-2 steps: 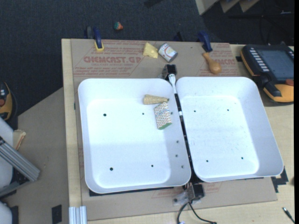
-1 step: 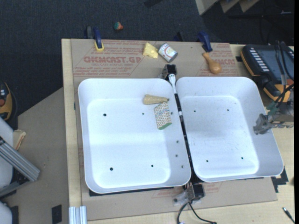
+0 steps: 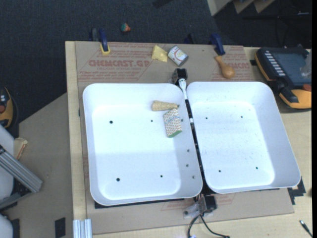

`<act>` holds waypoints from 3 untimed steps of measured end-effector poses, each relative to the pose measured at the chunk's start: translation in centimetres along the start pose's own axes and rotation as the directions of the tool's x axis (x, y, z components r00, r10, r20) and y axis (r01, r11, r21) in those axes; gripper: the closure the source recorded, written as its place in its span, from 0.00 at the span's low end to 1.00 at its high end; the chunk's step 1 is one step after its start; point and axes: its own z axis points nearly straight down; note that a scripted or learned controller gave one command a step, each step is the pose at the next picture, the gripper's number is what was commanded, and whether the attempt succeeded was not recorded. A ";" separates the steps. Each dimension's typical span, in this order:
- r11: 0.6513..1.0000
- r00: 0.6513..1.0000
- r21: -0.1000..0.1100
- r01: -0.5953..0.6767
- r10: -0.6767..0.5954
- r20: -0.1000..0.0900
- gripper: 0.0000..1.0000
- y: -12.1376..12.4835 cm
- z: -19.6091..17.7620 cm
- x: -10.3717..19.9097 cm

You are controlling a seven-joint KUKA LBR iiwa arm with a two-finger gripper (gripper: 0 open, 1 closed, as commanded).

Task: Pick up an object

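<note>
Item 1. Shallow white plastic bin, left of pair (image 3: 99, 152). It holds two things, both in its far right part near the shared wall:
- a tan, stubby roll-shaped piece (image 3: 164, 105), lying on its side;
- a small green-and-white patterned packet (image 3: 172, 123), lying flat just below the roll, its top edge touching it or nearly so.

Item 2. Shallow white plastic bin, right of pair (image 3: 277, 148), set side by side with the first, rims touching.

Item 3. Brown cardboard sheet with red lettering (image 3: 124, 62), covering the desk beneath both bins. On it, beyond the bins:
- a yellow wedge-shaped block (image 3: 159, 53);
- a small white box (image 3: 178, 55), just beside the wedge;
- a brown pear-shaped wooden piece (image 3: 225, 68), above the right bin;
- two blue clamps (image 3: 103, 39) at the far edge;
- a black-and-white fitting (image 3: 181, 77) at the head of the seam between the bins.

Item 4. Yellow-and-black handheld controller (image 3: 287, 76), at the right of the desk.

Item 5. Small orange-and-green object (image 3: 126, 28), on the dark carpet floor beyond the desk.

Item 6. Tool: cannot tell whether wide, narrow or holding.
</note>
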 end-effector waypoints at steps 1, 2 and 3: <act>0.999 1.000 0.035 0.000 0.000 -0.009 1.00 2.1 14.9 4.1; 0.999 1.000 0.033 0.003 -0.002 -0.010 1.00 1.2 23.3 11.2; 1.000 1.000 0.010 -0.005 0.005 -0.004 1.00 -0.8 13.6 9.7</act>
